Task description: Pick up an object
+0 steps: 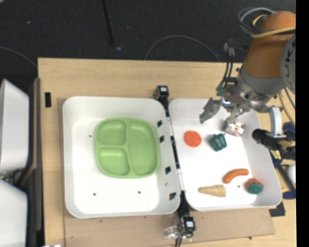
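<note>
1. Closest to the camera, at the bench's front edge: a small metal clamp (pixel 179 229) between the two bins.
2. Next, near the front of the right bin (pixel 195 202): a tan cone (pixel 212 190), an orange sausage (pixel 235 175) just behind it, and a red and green toy (pixel 254 186) to the right of both.
3. In the middle of the left bin (pixel 74 199): a green plate (pixel 127 147) with three sections, lying flat.
4. Further back in the right bin: a round orange-red piece (pixel 192 138) and a dark green piece (pixel 219 142), close together but apart.
5. Just behind the green piece: a small white and red thing (pixel 235 127), right under the gripper (pixel 222 112).
6. Gripper fingers spread wide, one grey finger (pixel 209 110) sticking out to the left, nothing held between them.
7. Above the gripper: the grey arm with its orange band (pixel 268 48), reaching in from the right.
8. Furthest back: black floor with thin cables (pixel 105 14).
</note>
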`<state>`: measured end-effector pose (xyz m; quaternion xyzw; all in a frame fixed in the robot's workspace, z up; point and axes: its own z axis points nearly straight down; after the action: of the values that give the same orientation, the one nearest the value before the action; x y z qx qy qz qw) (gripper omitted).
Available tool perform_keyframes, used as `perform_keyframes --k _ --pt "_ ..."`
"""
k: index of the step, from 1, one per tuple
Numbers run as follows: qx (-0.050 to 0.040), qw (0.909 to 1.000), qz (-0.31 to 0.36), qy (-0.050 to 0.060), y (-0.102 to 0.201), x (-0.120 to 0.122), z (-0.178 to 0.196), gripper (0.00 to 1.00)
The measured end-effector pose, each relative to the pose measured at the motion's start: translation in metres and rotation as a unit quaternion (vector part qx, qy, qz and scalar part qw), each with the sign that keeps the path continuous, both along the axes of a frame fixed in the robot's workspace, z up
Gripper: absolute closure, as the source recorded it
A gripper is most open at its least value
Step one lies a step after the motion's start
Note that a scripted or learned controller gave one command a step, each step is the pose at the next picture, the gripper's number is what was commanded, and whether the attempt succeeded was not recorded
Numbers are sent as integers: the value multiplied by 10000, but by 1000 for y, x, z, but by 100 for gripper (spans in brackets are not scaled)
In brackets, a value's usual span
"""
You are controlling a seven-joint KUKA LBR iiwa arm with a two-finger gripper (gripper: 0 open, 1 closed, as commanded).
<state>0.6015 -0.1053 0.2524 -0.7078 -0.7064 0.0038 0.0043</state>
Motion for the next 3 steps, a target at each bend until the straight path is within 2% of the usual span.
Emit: perform_keyframes --k 1,3 --pt "-6 10000 10 -63 0 2 7 0" --pt "-10 10000 1 -39 1 -14 -98 0"
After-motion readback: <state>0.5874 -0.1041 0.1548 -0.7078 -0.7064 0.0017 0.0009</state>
